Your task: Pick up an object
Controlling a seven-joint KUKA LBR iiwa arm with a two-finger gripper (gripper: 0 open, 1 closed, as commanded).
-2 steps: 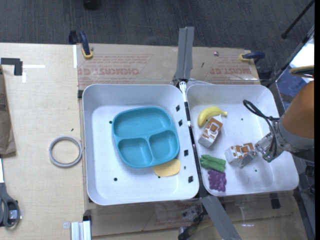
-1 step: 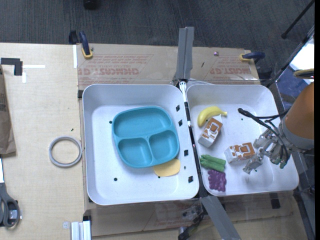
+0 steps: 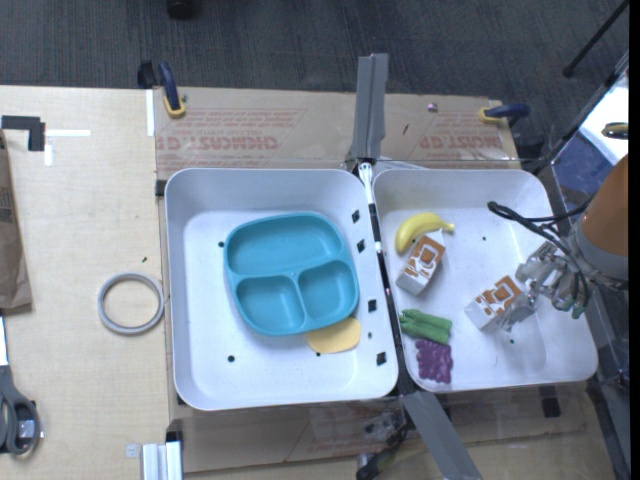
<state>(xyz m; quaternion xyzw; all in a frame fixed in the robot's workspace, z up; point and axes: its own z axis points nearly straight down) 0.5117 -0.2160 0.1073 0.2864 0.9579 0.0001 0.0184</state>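
Observation:
In the right bin [image 3: 560, 368] lie a yellow banana [image 3: 420, 230], a white and orange carton [image 3: 422, 266], a green pea pod [image 3: 426, 324] and a purple bunch of grapes [image 3: 434, 360]. A second small white and orange carton [image 3: 495, 301] lies tilted toward the bin's right side. My gripper [image 3: 527, 306] is low in that bin, right against this carton's right end. Its metal head blurs into the carton, so a hold cannot be made out.
The left bin [image 3: 190, 348] holds a blue divided plate [image 3: 291, 273] with a yellow piece [image 3: 335, 338] sticking out from under its front edge. A grey tape ring [image 3: 131, 302] and scissors [image 3: 15, 423] lie on the bench at left. A black cable [image 3: 520, 218] arcs over the right bin.

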